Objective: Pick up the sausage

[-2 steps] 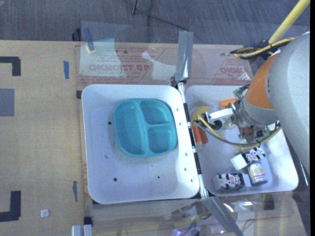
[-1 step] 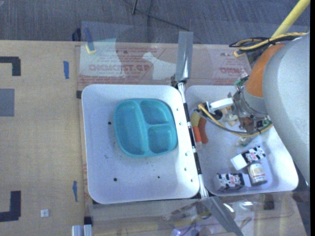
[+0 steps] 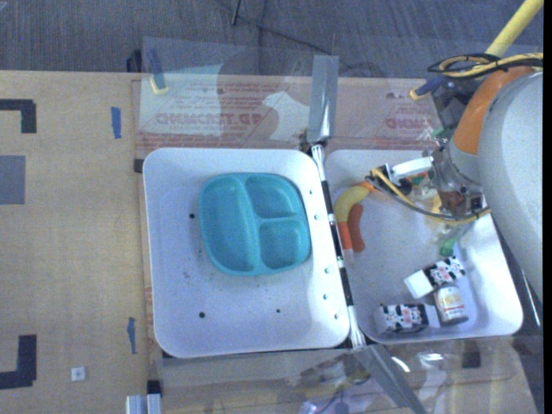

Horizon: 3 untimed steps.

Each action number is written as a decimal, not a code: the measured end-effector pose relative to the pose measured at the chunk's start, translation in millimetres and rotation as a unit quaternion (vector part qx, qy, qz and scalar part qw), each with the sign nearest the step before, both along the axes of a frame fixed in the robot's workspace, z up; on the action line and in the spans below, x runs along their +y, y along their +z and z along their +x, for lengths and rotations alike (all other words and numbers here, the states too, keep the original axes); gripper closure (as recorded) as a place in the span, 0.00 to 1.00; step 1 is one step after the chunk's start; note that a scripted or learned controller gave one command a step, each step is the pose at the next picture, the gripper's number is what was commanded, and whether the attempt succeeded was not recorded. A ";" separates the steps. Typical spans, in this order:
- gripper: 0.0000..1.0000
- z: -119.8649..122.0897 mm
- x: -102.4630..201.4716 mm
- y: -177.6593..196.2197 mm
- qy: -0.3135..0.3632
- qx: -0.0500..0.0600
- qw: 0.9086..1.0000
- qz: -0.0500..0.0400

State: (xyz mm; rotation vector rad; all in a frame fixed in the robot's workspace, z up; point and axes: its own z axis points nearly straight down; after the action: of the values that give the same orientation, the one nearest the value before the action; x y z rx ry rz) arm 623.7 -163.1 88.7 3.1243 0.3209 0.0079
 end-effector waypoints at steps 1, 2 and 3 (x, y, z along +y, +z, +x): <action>0.00 24.7 69.1 0.4 0.027 0.000 1.000 -0.001; 0.00 24.7 69.2 0.4 0.026 0.000 1.000 -0.001; 0.00 31.6 52.7 -0.8 0.025 0.009 1.000 0.002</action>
State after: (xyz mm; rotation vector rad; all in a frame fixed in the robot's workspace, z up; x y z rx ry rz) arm 655.3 -110.4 87.9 3.1212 0.3995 -0.0188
